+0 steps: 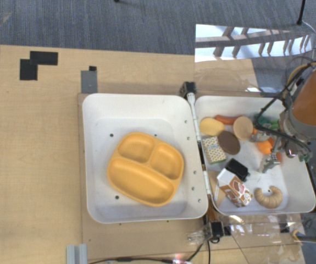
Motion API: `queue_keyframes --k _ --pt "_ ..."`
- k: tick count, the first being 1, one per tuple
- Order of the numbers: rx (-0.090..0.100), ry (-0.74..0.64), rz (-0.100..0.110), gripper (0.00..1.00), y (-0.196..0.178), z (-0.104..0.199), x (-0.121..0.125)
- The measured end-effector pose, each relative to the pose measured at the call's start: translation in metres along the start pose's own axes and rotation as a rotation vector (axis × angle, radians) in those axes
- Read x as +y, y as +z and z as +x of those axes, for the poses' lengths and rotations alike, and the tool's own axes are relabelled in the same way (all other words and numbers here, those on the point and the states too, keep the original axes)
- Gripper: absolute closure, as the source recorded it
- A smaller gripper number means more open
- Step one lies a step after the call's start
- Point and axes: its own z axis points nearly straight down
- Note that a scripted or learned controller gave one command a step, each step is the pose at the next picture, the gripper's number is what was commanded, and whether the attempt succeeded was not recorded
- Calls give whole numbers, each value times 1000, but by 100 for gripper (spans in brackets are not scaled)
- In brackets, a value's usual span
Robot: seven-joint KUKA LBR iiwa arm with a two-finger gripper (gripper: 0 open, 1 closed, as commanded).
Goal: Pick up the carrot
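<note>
From the overhead camera view, we saw the pincer (271, 161) low in the right bin (306, 194); whether it gripped anything we could not tell. The carrot (225, 118) lay up-left of it, well apart, so this descent looked misaimed.

Two white bins (92, 164) on a pale tan wooden bench (31, 164). In the left bin, a yellow-orange divided plate (145, 168). In the right bin (303, 186): orange carrot (225, 118), pale yellow potato-like piece (211, 126), tan and dark brown round cookies (235, 136), green-and-white checked packet (214, 149), small black block (237, 169), golden-brown croissant (269, 196), red-brown-and-white printed carton (236, 192). Black squares (37, 64) near the bench's far left corner. Orange band on grey arm (314, 100).
</note>
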Motion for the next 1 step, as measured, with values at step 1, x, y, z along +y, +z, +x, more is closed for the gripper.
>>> queue_keyframes --k 1 --pt "-10 -6 2 100 -14 -4 1"
